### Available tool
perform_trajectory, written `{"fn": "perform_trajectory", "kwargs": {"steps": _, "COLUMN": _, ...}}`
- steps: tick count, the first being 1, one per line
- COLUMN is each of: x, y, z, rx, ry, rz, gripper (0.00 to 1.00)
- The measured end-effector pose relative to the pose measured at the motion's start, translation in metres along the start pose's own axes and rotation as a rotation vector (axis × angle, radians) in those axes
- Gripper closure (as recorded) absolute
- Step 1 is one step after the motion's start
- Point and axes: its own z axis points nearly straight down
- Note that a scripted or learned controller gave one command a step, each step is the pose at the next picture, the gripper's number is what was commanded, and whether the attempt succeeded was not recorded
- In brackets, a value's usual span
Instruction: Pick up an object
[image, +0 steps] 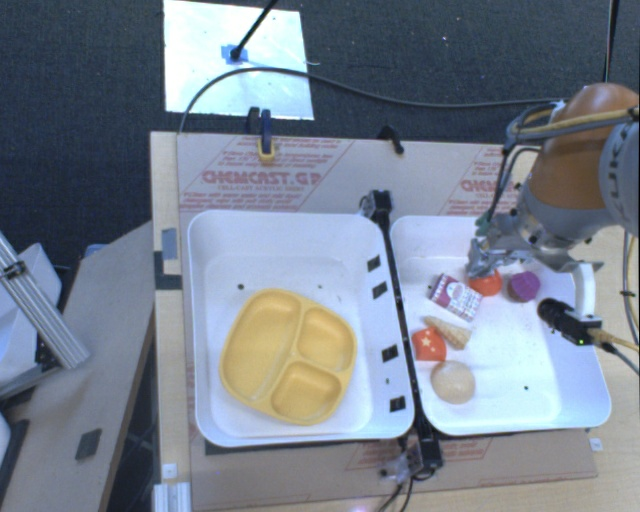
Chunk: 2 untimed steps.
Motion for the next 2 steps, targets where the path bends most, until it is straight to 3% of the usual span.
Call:
{"fn": "perform_trajectory", "kwargs": {"steps": 1, "x": 0.000, "y": 0.002, "z": -0.034, "rx": 0.002, "ry": 0.000, "rz": -0.003, "gripper": 1.00}}
{"fn": "perform_trajectory", "kwargs": {"steps": 2, "x": 0.057, "y": -0.014, "z": -0.027, "rx": 0.007, "ry": 0.003, "rz": -0.008, "gripper": 1.00}}
